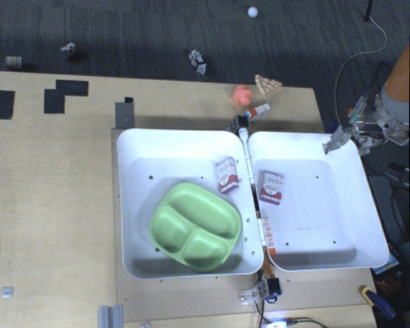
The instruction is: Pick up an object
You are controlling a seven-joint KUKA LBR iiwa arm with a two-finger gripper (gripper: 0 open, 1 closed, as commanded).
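Hovering at right bin (359,192) edge, gripper (349,136) is waiting, finger state indiscernible; you are yet reaching toward red-white carton (271,187).

A green divided plate (195,225) lies tilted at five o'clock in the left bin (131,192). A small red-and-white carton (227,175) leans at that bin's two o'clock. Another carton (271,187) lies flat at ten o'clock in the right bin (359,211).

A pale wooden bench (57,211) fills most of the view, its far edge running along 12 o'clock. Beyond it lies dark grey carpet (141,32), strewn with small bits: a white ball (252,11) toward 1 o'clock and scraps toward 11 o'clock. Black tape patches (64,95) mark the bench at 10 o'clock. A thin dark cable (359,54) loops over the carpet at 2 o'clock. Light is even and soft.
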